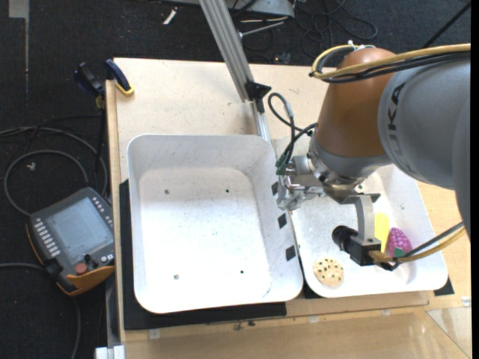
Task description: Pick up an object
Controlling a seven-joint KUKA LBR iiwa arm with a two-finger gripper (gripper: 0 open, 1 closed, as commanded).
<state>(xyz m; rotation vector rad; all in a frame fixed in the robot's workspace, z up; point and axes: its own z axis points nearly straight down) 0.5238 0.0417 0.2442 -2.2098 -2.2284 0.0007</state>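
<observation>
Over the bin on the view's right (pixel 415 208), the grey arm (pixel 419 118) hangs with its tool (pixel 296 187) close to that bin's inner wall, by the seam between the two bins. Whether the tool is spread or pressed together I cannot tell, since the wrist hides it from above, and nothing can be seen caught in it. I judge the step in hand to be the approach, as no object is lifted yet.

The candidates all lie at the near end of this bin: one round speckled biscuit (pixel 328 271), one yellow piece (pixel 382 229) and one pink knobbly piece (pixel 399 240), the last two touching or nearly so. That makes three things, one of each kind, and two white bins on the counter (pixel 187 88), the other bin (pixel 202 223) lying to the view's left.

The next move likely calls for carrying the tool toward the near end and centring it over a single thing. The biscuit stands apart and looks the easier choice. From there the tool would descend spread and close on it.
</observation>
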